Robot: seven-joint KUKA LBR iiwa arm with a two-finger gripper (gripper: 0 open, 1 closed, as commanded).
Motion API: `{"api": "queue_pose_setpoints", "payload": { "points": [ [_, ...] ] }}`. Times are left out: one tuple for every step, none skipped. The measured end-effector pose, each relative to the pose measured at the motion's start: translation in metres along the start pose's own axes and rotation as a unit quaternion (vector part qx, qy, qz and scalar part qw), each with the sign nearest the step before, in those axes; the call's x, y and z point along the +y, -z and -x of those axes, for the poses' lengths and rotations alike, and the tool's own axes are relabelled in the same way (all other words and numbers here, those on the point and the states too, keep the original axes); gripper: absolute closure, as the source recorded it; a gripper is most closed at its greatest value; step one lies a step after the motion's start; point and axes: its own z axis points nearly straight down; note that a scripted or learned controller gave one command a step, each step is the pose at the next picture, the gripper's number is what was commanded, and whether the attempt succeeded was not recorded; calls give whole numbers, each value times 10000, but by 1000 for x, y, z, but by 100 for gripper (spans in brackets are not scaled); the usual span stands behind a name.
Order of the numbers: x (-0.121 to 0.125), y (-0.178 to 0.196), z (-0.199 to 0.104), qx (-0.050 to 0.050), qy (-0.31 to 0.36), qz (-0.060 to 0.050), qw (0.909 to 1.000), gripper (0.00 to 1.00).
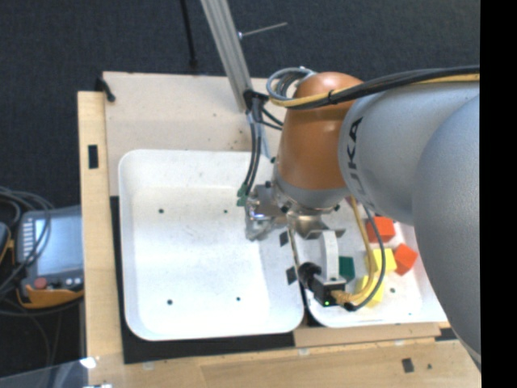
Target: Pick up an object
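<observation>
Partly hidden: orange blocks (386, 231) (yellow block (389, 260) adjacent).

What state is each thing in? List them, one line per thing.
Left bin: flat on the bench, white floor bare where it shows.
Right bin: beside the left one, largely hidden under the arm.
Orange blocks: lying in the right bin, loose.
Green block: lying in the right bin, partly hidden by the gripper.
Gripper: low over the seam between the bins.
Arm: reaching in over the right bin.
</observation>
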Motion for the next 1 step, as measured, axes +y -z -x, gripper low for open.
{"api": "queue_pose_setpoints", "payload": {
  "points": [
    [1, 1, 2, 0, -28, 9, 10000, 0]
  ]
}}
